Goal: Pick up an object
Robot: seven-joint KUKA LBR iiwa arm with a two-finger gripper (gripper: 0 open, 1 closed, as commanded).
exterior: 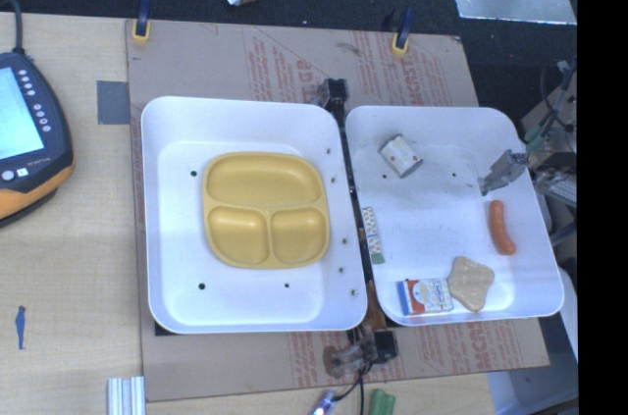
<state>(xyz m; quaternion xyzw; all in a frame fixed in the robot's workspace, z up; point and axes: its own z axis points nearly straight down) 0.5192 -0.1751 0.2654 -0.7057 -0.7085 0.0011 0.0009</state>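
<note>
While the gripper (502, 170) hovers, a sausage (501, 227) lies beside.

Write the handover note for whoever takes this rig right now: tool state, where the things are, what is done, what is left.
Tool: at the right bin's right edge, just above the sausage; nothing seen between its fingers, open or shut unclear.
Right bin: small grey box upper left, sausage at right, tan bread-like piece and small carton at the near edge.
Left bin: yellow divided plate.
Done: no object picked.
Left: grasp and lift one; the sausage looks nearest.
</note>
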